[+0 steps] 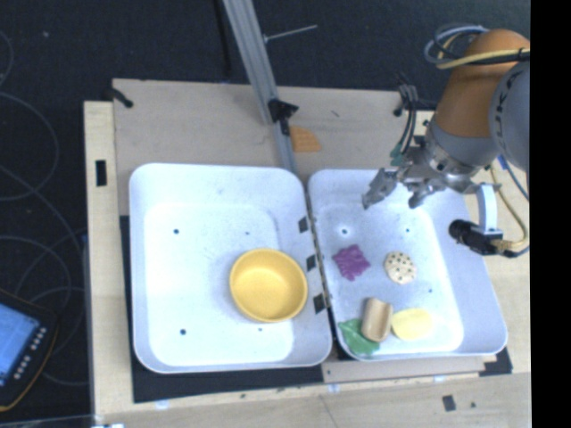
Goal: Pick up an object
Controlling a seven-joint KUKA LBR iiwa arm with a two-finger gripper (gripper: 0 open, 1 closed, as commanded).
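Looking down at a slant on a pale wooden bench (196, 123) that carries two shallow white bins side by side. The left bin (169, 203) holds a yellow bowl (268, 284), upright, sitting toward its lower right part, near the wall shared with the other bin. The right bin (473, 315) holds five small things: a purple lump (351, 261) near its middle, a cream speckled cookie (400, 267) just to the right of that, and along the near edge a tan cylinder (376, 319) lying beside a yellow lemon-like piece (411, 325), with a green scrap (355, 336) partly under the cylinder. The grey arm with its orange band (473, 87) reaches in from the right. Its gripper (398, 191) hangs above the far end of the right bin, its two fingers spread apart with nothing between them, well apart from the purple lump and the cookie below. A slanted metal rail (252, 56) crosses the top of the bench.
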